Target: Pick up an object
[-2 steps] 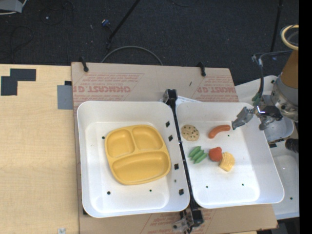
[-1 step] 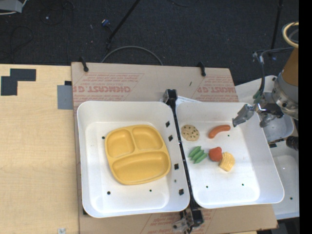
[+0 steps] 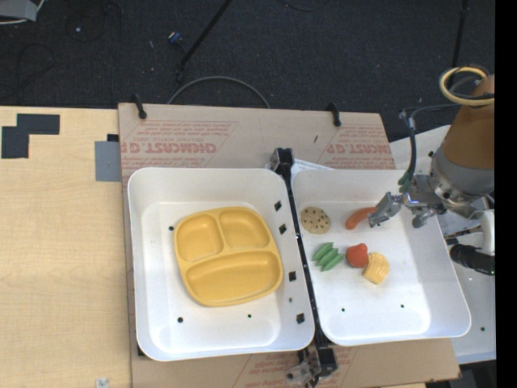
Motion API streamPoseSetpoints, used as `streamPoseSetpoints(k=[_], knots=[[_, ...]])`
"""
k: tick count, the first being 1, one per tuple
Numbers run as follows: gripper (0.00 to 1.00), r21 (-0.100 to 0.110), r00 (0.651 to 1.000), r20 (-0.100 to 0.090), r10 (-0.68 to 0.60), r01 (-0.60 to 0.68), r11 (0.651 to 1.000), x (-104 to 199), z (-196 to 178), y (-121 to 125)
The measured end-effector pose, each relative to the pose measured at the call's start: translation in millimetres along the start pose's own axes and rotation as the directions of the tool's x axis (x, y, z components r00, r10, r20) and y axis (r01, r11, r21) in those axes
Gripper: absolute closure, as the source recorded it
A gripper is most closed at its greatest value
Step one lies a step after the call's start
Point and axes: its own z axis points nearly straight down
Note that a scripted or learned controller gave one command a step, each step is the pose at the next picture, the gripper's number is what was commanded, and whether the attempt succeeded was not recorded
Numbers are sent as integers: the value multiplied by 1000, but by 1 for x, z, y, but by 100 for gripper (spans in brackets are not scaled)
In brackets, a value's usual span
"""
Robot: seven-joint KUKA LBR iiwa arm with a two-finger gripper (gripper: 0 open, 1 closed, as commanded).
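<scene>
over the right bin [image 3: 452,314] the gripper [image 3: 401,208] hangs beside a carrot [image 3: 358,217]

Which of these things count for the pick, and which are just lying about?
For the pick:
gripper, over the right bin
carrot, nearest the gripper
cookie
green beans
tomato
corn

Lying about:
yellow tray in the left bin
cardboard sheet under the bins
</scene>
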Motion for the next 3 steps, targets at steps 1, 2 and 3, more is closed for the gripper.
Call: streamPoseSetpoints(k=[1,2,3], knots=[[0,1,1000,0,0,0,1000,1,65,-1],[0,-6,1000,1,1,-1,1000,2,108,-1],[100,-5,1000,1,3,-3,1000,1,97,-1]])
